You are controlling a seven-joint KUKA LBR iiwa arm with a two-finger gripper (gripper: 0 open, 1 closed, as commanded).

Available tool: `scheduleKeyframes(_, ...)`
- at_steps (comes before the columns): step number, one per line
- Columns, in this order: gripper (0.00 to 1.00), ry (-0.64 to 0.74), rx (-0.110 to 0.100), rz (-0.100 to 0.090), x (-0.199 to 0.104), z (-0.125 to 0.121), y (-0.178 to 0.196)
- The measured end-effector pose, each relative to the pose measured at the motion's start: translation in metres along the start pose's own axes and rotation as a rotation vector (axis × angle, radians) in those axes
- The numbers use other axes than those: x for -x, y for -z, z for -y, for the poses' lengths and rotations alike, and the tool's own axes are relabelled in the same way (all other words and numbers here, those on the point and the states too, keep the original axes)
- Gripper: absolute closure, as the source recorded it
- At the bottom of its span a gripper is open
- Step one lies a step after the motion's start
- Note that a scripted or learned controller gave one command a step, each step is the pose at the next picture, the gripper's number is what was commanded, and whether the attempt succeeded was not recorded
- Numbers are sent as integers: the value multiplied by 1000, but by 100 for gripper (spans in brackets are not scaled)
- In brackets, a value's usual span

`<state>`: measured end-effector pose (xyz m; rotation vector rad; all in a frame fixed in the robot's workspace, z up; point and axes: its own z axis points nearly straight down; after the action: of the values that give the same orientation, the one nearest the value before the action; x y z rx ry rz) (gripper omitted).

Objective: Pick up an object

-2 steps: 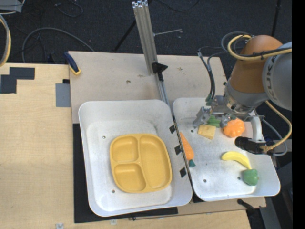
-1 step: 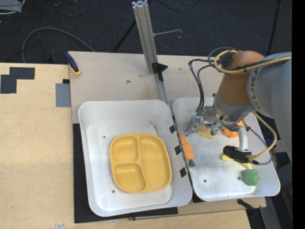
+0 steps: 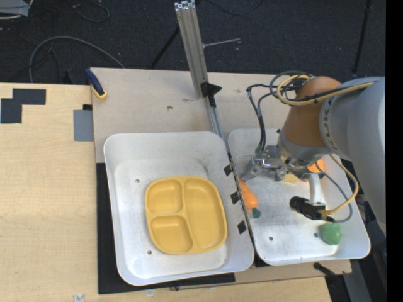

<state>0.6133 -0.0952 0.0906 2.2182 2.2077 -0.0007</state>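
1. The arm reached in from the right, over the right bin, with its orange band above the bin's far half.
2. The gripper hung low over the far left part of the right bin, close to the wall shared with the left bin.
3. Whether the gripper was open or shut could not be told, as the wrist and cables hid much of it. Nothing could be seen in its hold.
4. An orange piece lay in the right bin, just beside the bin's left wall. It was near the gripper, on the side towards the camera, and apart from it.
5. A small green piece lay just beside the near end of the orange piece, on the bin floor.
6. A green ball rested near the right bin's near right corner, well apart from the other two things.
7. A yellow plate with three compartments lay flat in the middle of the left bin.
8. Both bins sat side by side on the bench, their inner walls touching.
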Motion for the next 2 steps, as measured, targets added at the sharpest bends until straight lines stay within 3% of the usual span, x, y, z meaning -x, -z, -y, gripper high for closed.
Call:
scheduleKeyframes(1, 100, -3, -4, -8, -2, 0, 11)
scheduleKeyframes(2, 100, -2, -8, -9, -1, 0, 53)
